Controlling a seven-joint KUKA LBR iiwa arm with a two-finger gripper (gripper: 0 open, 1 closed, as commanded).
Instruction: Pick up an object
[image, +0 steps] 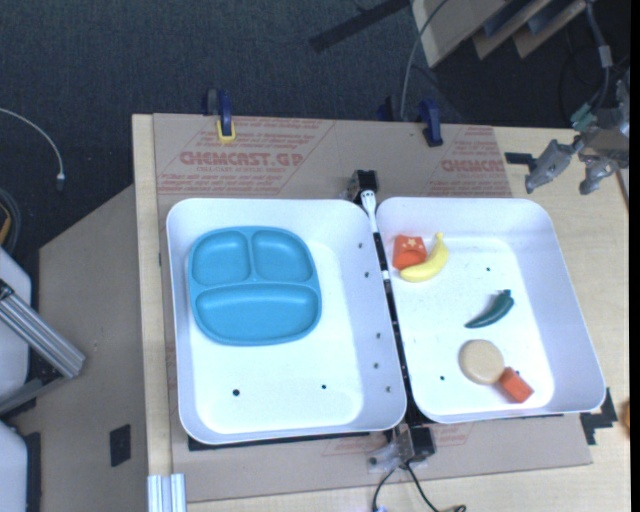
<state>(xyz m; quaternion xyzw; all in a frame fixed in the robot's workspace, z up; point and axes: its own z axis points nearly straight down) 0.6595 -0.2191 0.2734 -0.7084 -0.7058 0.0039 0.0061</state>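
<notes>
The right bin (545, 235) holds a yellow banana (430, 263) leaning on a red-orange piece (407, 249) near its far left corner. A dark green pepper (490, 310) lies in the middle of that bin. At its near side a beige round piece (481, 361) touches a small orange-red block (516, 385). My gripper (568, 172) hangs beyond the far right corner of this bin, above the bench, open with nothing between its fingers. It is well away from every object.
The left bin (300, 400) holds a blue divided plate (255, 285) in its far half. Blue clamps (430, 122) pin the cardboard sheet along the bench's far edge. A black hinge piece (366, 185) sits between the bins at the far side.
</notes>
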